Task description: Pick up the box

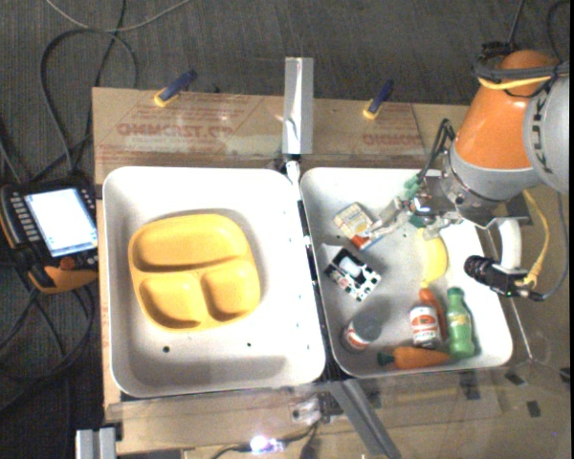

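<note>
Two white bins: the left bin [124, 352] holds a yellow tray [196, 268]. In the right bin [502, 347], the gripper [394, 216] hangs beside the box [352, 222]; its grip state cannot be told. A bottle [460, 321] stands nearby.

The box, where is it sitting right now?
In the camera view the box lies in the right bin, near its upper-left corner, just left of the gripper and above the black-and-white object.
</note>
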